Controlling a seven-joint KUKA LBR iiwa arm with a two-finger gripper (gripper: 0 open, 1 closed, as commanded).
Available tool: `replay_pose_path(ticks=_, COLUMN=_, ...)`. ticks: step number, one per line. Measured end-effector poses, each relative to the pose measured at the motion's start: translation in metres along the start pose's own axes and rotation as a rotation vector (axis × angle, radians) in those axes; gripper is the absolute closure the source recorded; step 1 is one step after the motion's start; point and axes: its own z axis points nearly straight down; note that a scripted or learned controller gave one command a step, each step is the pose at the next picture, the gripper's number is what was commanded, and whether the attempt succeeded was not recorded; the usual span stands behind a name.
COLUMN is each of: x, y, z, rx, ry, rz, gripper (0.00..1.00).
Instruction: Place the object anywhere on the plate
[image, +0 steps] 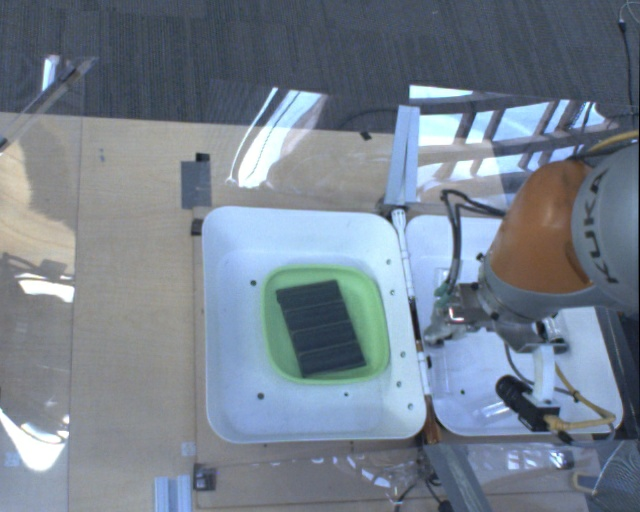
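Note:
A dark grey ridged block (320, 328) lies flat on the green plate (273, 318), near the plate's middle and turned a little off square. The plate rests in the left white bin (228, 330). My gripper (443, 318) hangs over the left side of the right bin (465, 395), just past the wall between the two bins and apart from the block. The grey and orange wrist hides most of it from above. I see nothing held at its tip.
The arm's orange and grey body (545, 250) covers much of the right bin. A metal post (403, 160) stands behind the gap between the bins. Bare wooden bench (110, 300) extends to the left.

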Motion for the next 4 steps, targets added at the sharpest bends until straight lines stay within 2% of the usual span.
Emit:
replay_pose_path(ticks=1, x=0.066, y=0.054, z=0.000, rx=-0.001, ry=0.000, rz=-0.218, gripper=1.00)
replay_pose_path(ticks=2, x=0.066, y=0.054, z=0.000, rx=-0.001, ry=0.000, rz=-0.217, gripper=0.00)
replay_pose_path(ticks=3, x=0.017, y=0.112, z=0.000, rx=-0.002, ry=-0.001, rz=-0.256, gripper=0.00)
replay_pose_path(ticks=4, x=-0.006, y=0.117, z=-0.151, rx=-0.006, ry=-0.002, rz=-0.165, gripper=0.00)
